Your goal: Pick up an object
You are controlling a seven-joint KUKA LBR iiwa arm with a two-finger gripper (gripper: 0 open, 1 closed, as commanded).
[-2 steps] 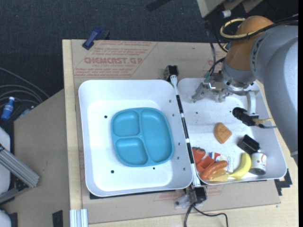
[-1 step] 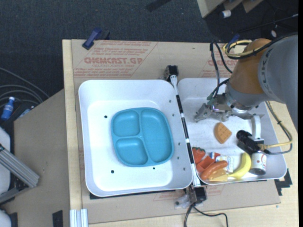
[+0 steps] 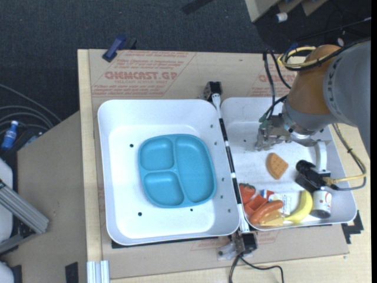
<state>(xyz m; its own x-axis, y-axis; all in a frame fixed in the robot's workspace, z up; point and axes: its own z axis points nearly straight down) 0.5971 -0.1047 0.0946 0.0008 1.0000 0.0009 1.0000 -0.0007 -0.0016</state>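
My gripper (image 3: 266, 139) hangs over the back left part of the right bin (image 3: 244, 114), with bare white floor beneath it. A tan, bread-like piece (image 3: 277, 165) lies just in front of it and to the right, apart from it. At the bin's front edge lie a yellow banana (image 3: 301, 207), some red and orange food pieces (image 3: 261, 204) and a small can (image 3: 321, 203) on its side. I see nothing held in the gripper.
The left bin (image 3: 118, 128) holds a blue divided plate (image 3: 177, 170). A black-edged divider (image 3: 227, 152) runs between the two bins. The grey and orange arm (image 3: 330, 81) covers the right bin's back right corner.
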